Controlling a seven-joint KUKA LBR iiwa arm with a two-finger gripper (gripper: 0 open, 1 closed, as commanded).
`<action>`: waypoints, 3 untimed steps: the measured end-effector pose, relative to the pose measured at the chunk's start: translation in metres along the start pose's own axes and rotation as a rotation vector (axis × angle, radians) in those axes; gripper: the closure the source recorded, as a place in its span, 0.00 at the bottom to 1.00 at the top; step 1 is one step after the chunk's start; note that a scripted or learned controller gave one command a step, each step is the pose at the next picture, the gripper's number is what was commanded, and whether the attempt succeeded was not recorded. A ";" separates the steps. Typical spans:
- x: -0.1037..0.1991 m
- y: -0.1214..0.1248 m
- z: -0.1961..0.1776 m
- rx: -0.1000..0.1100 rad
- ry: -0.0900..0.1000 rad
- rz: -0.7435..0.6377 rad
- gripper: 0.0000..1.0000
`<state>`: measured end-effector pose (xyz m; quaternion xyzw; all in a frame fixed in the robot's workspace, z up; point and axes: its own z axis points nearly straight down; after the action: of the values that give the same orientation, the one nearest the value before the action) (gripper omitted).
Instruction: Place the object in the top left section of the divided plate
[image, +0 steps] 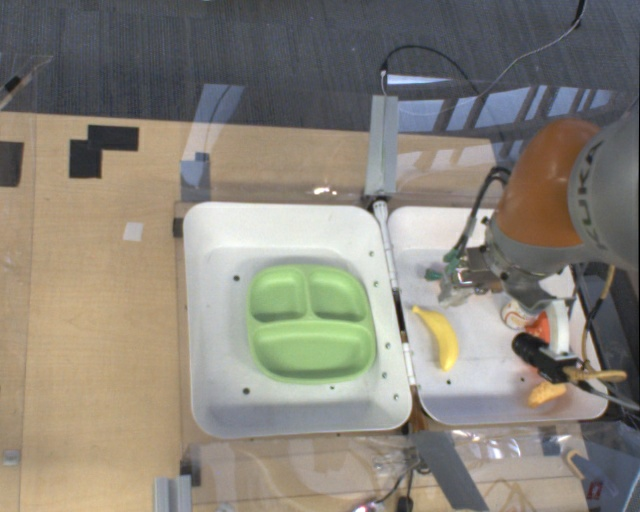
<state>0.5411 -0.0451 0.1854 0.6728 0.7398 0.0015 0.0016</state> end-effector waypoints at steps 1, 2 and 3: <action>0.060 0.043 -0.064 -0.001 0.001 -0.047 1.00; 0.060 0.043 -0.063 -0.001 0.000 -0.047 0.00; 0.030 -0.032 -0.058 0.001 0.000 0.144 0.00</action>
<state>0.5058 -0.0186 0.2434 0.7244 0.6894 0.0013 0.0010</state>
